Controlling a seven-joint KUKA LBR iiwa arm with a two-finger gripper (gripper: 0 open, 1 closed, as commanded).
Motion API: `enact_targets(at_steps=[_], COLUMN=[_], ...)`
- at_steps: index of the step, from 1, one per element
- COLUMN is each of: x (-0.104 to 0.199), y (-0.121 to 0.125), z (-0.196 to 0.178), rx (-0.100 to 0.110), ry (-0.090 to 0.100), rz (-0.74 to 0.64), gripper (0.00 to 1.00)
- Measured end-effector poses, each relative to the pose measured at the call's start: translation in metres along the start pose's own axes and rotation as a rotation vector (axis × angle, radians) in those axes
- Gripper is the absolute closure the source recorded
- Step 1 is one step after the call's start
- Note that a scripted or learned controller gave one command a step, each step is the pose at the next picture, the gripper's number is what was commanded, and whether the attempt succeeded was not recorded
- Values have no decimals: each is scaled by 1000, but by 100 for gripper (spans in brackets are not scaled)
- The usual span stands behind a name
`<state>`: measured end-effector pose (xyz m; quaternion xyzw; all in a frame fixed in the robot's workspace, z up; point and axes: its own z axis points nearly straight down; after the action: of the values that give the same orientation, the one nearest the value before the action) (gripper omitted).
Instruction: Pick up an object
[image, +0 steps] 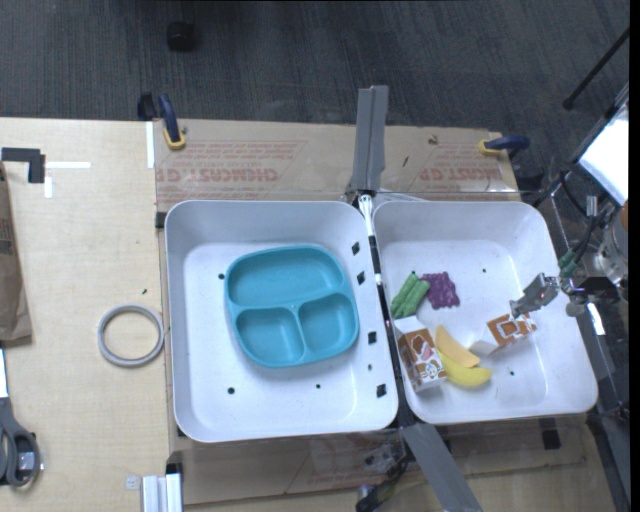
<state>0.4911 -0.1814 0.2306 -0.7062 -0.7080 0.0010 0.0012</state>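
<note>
The right bin (520, 225) holds a small orange and white box (507, 329), a yellow banana (461, 359), a brown and white carton (421, 360), green pea pods (409, 295) and a purple bunch of grapes (440, 289). My gripper (533, 296) reaches in from the right and hangs just above and to the right of the orange box, its tip close to the box's top edge. Whether it touches the box is unclear.
The left bin (190, 300) contains a blue divided plate (291, 305). A grey ring (131, 334) and scissors (17, 449) lie on the bench to the left. A metal divider (371, 140) stands between the bins at the back.
</note>
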Motion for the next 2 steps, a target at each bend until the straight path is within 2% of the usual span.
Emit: enact_targets(at_steps=[1, 2], x=[37, 66], y=[-14, -13], z=[91, 126], rx=[0, -3], ry=[1, -1], rz=[36, -175], gripper=[0, 0])
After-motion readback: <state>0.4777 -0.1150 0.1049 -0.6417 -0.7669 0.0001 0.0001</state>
